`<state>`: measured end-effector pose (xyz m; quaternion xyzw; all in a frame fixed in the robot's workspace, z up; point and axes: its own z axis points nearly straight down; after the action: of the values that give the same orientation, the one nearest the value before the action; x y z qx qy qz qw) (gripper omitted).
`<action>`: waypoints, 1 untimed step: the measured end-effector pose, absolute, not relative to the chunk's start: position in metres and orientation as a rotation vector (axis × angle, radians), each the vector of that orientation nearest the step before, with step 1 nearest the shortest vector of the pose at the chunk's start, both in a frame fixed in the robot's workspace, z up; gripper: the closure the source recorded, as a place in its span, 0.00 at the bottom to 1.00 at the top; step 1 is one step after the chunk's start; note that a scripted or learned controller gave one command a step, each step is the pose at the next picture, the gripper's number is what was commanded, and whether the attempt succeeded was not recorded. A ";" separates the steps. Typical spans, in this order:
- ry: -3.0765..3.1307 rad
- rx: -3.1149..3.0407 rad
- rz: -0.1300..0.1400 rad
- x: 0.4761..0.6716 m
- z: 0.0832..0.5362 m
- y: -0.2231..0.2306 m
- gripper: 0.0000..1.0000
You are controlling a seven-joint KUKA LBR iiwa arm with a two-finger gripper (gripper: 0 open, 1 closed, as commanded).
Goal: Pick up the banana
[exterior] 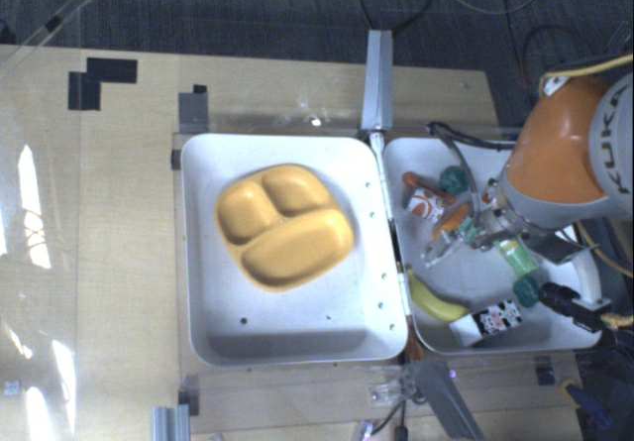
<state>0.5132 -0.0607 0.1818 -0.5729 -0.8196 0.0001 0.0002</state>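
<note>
The banana [437, 301] is yellow and lies in the right bin [563, 334], against its left wall near the front corner. My gripper [464, 231] hangs over the middle of that bin, under the grey and orange arm. It is above and slightly right of the banana, apart from it, and close to an orange item [452, 218]. The banana is not between the gripper's parts.
The left bin [213, 325] holds a yellow sectioned plate [285, 225]. In the right bin lie a red and white object [424, 201], a teal piece [454, 178], a green bottle [516, 258] with a teal cap [526, 290], and a black and white box [498, 319].
</note>
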 end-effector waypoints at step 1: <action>-2.482 -1.936 -0.004 0.492 0.094 -0.091 0.00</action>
<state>0.4919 -0.0910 0.0935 -0.6150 -0.7885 -0.0013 -0.0032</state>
